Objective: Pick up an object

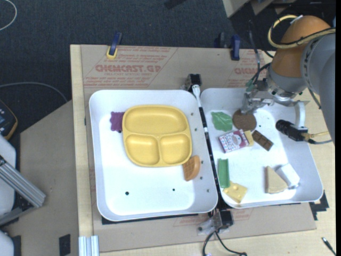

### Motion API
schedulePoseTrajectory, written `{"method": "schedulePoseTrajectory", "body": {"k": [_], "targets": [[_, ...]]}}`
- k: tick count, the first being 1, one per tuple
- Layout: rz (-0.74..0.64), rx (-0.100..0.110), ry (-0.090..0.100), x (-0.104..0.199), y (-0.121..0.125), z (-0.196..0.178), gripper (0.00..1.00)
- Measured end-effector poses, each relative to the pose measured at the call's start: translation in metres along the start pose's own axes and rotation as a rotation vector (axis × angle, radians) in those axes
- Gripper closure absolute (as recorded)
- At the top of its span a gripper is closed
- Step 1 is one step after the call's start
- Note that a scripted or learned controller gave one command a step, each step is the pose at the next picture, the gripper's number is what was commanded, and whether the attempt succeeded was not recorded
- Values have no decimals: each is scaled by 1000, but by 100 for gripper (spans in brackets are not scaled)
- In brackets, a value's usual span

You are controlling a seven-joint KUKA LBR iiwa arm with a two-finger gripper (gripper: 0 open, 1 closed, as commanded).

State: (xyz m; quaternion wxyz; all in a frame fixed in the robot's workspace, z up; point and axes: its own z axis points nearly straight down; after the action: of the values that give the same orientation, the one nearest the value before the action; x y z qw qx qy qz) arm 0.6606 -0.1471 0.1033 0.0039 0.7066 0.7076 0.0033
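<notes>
Bins side by side on the surface: left bin (101, 143) carries a yellow divided plate (157, 135), right bin (303, 169) the small toy food. Claw (251, 104) hangs over the right bin's upper left, right above a brown round cookie (244, 120); can't tell its opening or whether it grips anything. Cookie looks light, stiff, flat: pinch across the edges, likely slippery.

even overhead light, soft focus

bright, diffuse light falls from above. the two white bins (154, 207) glare slightly and lose surface detail. shadows are short and faint beneath the yellow tray (157, 134). the dark floor (64, 15) looks grainy. the picture is mildly blurred throughout, with small items lacking crisp edges.
</notes>
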Motion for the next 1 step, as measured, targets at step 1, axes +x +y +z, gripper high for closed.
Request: {"method": "schedulePoseTrajectory", "body": {"k": [1], "targets": [[0,2,-1,8,-2,-58,100]]}}
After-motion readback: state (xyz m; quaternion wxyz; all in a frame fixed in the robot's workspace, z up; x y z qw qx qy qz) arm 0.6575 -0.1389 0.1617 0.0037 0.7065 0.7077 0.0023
